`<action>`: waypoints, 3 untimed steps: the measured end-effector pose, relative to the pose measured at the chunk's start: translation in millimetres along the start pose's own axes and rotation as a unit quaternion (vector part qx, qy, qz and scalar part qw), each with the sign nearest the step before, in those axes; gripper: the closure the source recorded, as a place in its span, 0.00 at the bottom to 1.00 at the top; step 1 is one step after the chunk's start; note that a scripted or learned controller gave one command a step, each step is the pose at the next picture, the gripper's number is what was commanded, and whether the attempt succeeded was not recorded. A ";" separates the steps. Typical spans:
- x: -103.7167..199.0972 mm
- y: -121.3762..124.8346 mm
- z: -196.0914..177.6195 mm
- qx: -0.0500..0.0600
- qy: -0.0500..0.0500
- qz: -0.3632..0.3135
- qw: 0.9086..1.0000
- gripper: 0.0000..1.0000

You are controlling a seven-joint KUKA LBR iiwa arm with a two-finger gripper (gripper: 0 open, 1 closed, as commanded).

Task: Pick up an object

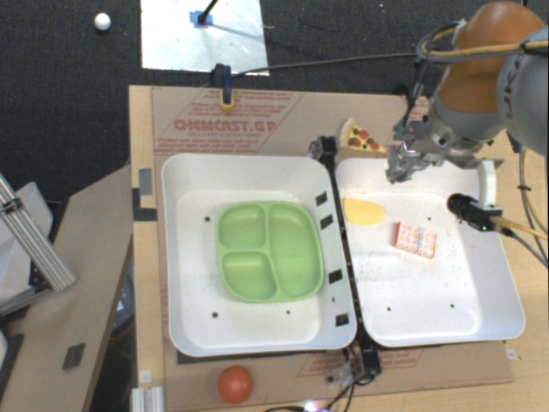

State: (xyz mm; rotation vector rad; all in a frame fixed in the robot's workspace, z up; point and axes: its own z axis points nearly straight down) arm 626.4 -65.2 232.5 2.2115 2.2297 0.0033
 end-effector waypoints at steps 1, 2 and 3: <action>56.2 13.0 9.8 0.000 0.001 -0.001 1.000 1.00; 116.3 15.1 2.5 0.000 0.001 -0.001 1.000 1.00; 164.3 15.4 1.0 0.000 0.001 -0.001 1.000 1.00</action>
